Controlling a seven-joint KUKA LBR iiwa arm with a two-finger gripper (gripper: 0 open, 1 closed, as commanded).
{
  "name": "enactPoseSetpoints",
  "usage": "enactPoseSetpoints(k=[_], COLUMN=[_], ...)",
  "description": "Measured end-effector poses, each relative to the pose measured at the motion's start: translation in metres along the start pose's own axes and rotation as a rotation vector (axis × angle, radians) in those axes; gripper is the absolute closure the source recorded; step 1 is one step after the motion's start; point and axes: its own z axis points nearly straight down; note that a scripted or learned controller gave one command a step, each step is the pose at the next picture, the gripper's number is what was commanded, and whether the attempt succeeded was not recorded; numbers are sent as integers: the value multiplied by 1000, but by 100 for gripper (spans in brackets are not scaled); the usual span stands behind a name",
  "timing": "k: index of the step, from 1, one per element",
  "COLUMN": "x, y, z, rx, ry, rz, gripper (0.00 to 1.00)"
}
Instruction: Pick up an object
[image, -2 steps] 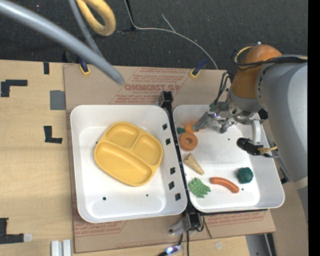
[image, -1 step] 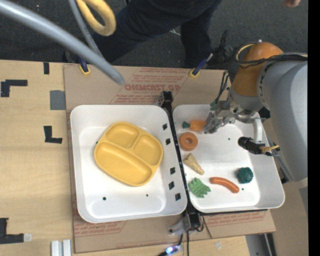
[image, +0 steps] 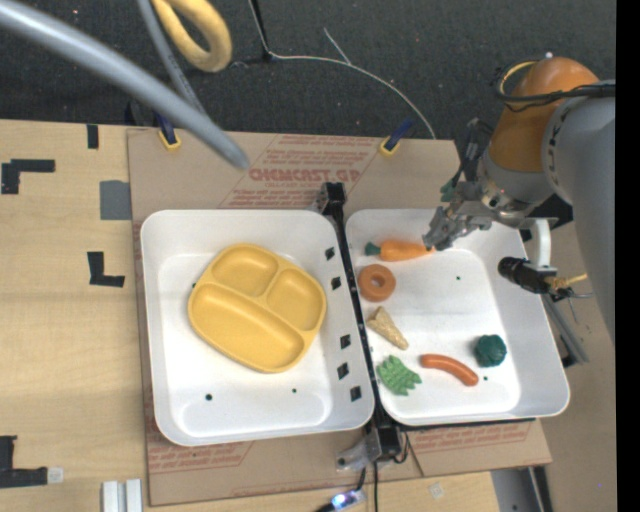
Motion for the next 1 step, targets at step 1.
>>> enactPoseSetpoints(k=[1], x=[-6], y=[6], z=[-45], rx=[0], ry=[0], rz=[-2], gripper=[100])
